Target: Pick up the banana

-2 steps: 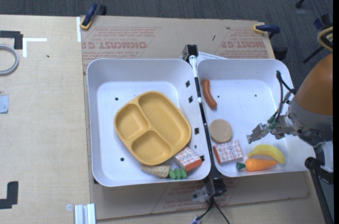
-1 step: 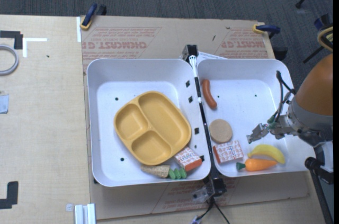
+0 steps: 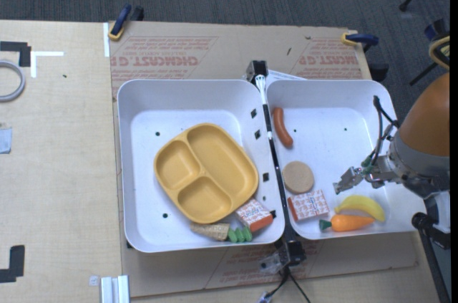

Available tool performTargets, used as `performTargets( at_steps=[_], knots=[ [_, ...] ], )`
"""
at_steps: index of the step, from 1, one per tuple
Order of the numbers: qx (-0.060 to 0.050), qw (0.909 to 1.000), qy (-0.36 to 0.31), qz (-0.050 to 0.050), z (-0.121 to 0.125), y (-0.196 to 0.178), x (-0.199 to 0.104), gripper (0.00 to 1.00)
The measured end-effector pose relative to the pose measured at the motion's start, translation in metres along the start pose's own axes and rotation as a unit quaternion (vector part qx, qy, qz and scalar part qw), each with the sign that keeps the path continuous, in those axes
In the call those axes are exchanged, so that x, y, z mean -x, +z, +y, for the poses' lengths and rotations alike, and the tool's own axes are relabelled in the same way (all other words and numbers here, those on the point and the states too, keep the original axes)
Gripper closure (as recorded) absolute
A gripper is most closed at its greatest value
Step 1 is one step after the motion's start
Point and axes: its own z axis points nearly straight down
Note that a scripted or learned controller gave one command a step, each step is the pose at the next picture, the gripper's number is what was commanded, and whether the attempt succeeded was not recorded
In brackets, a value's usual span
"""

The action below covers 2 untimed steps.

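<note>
Bins are sitting side by side before you: left of the curved yellow banana (image 3: 361,205), the yellow three-compartment plastic plate (image 3: 206,172) is lying. Just above that banana, the metal two-finger gripper (image 3: 348,180) is hovering, fingers parted, gripping nothing.

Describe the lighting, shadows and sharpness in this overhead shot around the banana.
Camera view: lighting is soft and even, with no harsh glare on the right bin; the banana and carrot look slightly soft; the tool beside them is blurred, casting only a faint shadow.
</note>
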Motion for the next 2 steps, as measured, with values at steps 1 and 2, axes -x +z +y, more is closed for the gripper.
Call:
performTargets(
  at_steps=[1, 2],
  knots=[
    [0.0, 1.0, 0.0, 0.0, 0.0, 0.0, 0.0, 0.0],
    [0.0, 1.0, 0.0, 0.0, 0.0, 0.0, 0.0, 0.0]
  ],
)
